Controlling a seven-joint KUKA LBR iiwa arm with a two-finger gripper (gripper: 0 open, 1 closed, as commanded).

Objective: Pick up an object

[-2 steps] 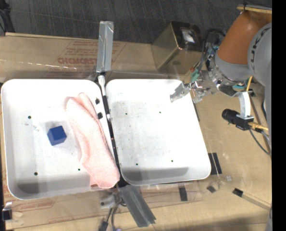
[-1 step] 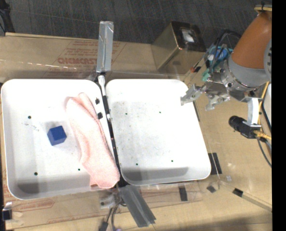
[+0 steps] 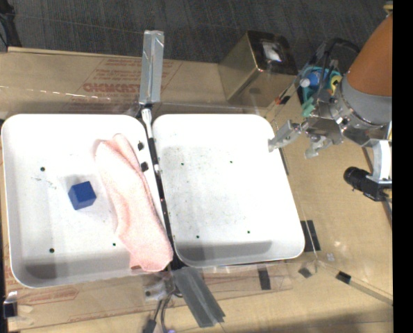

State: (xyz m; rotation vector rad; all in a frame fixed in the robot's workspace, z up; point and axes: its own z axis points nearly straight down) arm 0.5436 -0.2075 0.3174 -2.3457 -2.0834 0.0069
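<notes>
Claw (image 3: 289, 136) at right bin's (image 3: 223, 245) upper-right rim, released, holding nothing | blue cube (image 3: 82, 194) in left bin (image 3: 26, 186), left of frame, just beside pink cloth (image 3: 133, 207) | risk: cloth snagging in a grab, or rim collision while crossing
</notes>
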